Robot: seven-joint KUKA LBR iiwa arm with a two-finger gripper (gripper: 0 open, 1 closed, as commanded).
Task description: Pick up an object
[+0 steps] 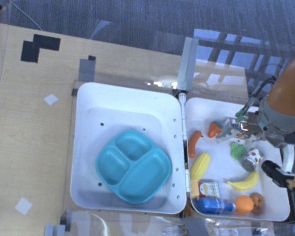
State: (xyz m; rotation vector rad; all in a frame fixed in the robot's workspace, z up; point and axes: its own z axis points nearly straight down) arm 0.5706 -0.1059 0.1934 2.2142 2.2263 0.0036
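Note:
My gripper (233,128) hangs over the back half of the right bin (281,214), reaching in from the right under the orange wrist band. Just left of it lies a small orange-red toy (214,130). A green toy (237,150) sits just below it, and a small white and dark cup (252,157) lies to that toy's right. Also in this bin are a red sausage (193,143), a yellow corn cob (200,165), a banana (245,181), an orange (244,204), a brownish apple (257,200), a small carton (211,189) and a blue bottle (214,206).
The left bin (87,134) holds a blue divided plate (133,165). A raised divider (184,146) separates the two bins. A grey post (188,63) stands behind them. The arm's body (293,101) covers the right bin's back right corner.

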